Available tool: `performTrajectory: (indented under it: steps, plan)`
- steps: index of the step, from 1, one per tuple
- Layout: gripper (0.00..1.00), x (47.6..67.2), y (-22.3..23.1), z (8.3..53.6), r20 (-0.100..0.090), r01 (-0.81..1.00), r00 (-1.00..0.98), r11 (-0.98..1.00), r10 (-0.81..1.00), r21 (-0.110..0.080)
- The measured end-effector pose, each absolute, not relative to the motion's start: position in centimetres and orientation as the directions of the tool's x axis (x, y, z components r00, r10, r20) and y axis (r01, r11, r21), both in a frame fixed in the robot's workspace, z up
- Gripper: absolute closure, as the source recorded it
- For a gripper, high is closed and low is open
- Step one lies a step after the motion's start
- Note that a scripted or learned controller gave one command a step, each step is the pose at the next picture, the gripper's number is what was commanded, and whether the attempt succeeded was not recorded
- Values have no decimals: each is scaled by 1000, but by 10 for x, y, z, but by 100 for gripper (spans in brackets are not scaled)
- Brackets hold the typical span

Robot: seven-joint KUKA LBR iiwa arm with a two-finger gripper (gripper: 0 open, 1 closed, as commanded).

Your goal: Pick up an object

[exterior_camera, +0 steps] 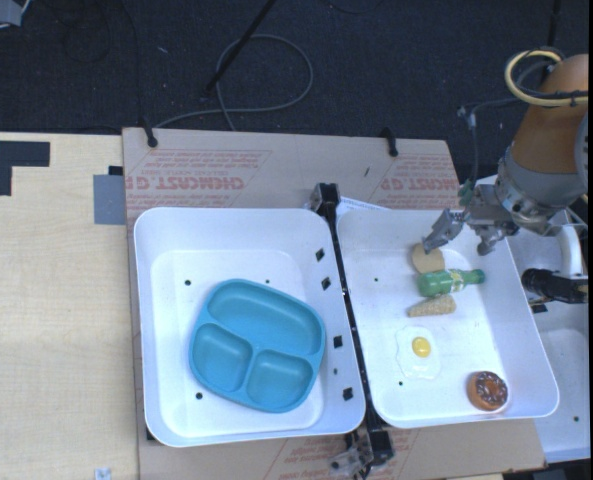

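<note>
My gripper (466, 239) hangs over the far part of the right bin (381, 238), its two fingers spread apart with nothing between them. Just below its left finger (440, 234) lies a tan round biscuit (426, 260). A green bottle (450, 282) lies on its side beneath the gripper, with a yellow corn piece (431, 307) right under it. Nearer the front sit a fried egg (419, 352) and a chocolate doughnut (488, 391).
The left bin (166, 238) holds a blue divided plate (256, 344). A black divider (338, 308) runs between the two bins. Cardboard (256, 173) lies under the bins, and cables trail across the dark floor behind.
</note>
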State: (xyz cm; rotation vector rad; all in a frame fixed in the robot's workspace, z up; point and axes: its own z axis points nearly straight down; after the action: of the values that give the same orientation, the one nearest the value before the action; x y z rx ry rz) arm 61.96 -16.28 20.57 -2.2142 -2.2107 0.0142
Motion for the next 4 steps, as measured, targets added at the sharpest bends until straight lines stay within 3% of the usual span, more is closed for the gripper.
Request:
performTrajectory:
  steps: [1,2,3,4]
  plan:
    - [0,622,-163,214,0,1000,0,0,1000,-1]
    - [0,616,-158,169,1,1000,-1,1,1000,-7]
    - [0,624,-165,116,-4,1000,0,0,1000,4]
    - [0,626,-164,89,-2,1000,-1,1,1000,3]
